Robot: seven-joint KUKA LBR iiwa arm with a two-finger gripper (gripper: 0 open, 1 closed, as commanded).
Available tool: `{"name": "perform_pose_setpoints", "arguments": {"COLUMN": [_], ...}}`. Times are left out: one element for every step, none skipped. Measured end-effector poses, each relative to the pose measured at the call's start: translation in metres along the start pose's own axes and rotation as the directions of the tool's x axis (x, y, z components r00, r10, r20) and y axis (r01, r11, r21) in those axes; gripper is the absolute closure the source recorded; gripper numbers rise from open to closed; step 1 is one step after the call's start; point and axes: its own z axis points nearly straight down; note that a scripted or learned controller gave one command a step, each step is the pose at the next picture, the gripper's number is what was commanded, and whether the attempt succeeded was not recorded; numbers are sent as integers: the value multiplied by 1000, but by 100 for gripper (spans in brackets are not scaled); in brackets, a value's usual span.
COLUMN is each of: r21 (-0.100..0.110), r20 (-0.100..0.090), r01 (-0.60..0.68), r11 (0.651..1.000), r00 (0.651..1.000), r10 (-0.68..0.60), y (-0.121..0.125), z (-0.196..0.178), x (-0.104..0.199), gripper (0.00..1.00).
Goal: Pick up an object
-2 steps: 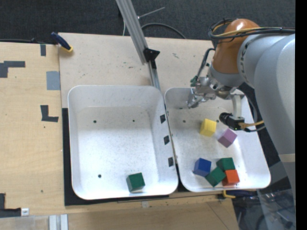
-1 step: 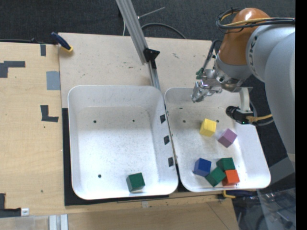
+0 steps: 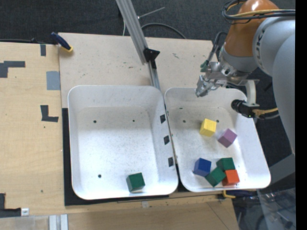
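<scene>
Bench with two white bins: we are seeing the gripper [image 3: 203, 89] hanging over the far rim of the right bin [image 3: 254, 143], holding nothing.

We are reading the tool as carrying nothing, since no object is sitting under its tip, and how wide it is set we cannot tell. Candidates are lying well apart from it: yellow cube [image 3: 208, 127] and purple cube [image 3: 227, 137] mid-bin, then a blue cube [image 3: 202, 166], two green cubes [image 3: 219, 171] and an orange cube [image 3: 231, 177] bunching against the near wall, likely where they slid. One more green cube [image 3: 135, 181] is resting alone in the left bin [image 3: 76, 104]. We are judging the yellow one nearest and least crowded.
</scene>
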Motion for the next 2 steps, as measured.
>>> {"name": "perform_pose_setpoints", "arguments": {"r21": [3,5], "r20": [-3,-2], "r01": [6,5], "r11": [1000,1000], "r00": [1000,1000], "r10": [-6,-5], "y": [-7,-6], "z": [-12,-7], "x": [62,115], "gripper": [100,100]}}
